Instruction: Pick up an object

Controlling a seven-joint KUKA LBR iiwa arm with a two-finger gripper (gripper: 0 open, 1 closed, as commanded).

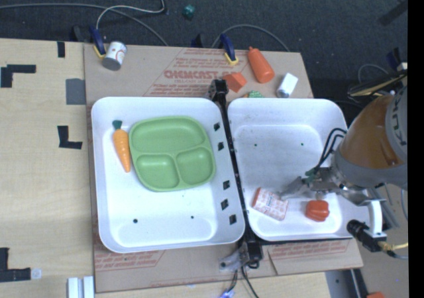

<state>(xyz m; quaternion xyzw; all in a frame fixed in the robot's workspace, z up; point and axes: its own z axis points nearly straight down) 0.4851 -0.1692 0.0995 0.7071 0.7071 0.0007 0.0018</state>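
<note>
My gripper (pixel 297 187) hovers just right of the flat red-and-white packet (pixel 270 204); its opening I cannot tell.

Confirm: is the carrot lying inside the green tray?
No. The carrot lies on the left bin's white floor, beside the green tray's left edge, not in any compartment.

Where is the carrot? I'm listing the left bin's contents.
In the camera view the carrot lies in the left bin, along its left side, just left of the green tray.
</note>
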